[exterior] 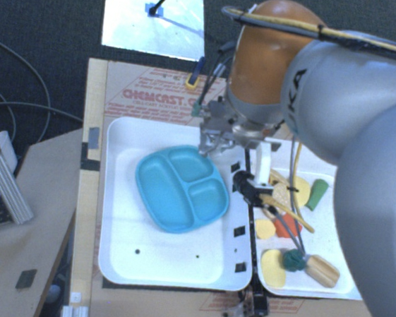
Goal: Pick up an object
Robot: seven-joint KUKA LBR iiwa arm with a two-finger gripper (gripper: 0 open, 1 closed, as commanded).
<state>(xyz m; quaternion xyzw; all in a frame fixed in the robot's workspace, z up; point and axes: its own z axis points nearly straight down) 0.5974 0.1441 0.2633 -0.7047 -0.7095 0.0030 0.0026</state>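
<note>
Above the left bin [113,251], the claw [212,143] hovers at the far edge of the blue divided plate [182,188], seemingly touching it, though I cannot tell its grip.

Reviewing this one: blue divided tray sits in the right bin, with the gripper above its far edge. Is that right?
Not quite. The camera view shows the blue divided tray lying in the left bin, not the right bin, which holds the small items. The gripper is indeed above the tray's far edge.
</note>
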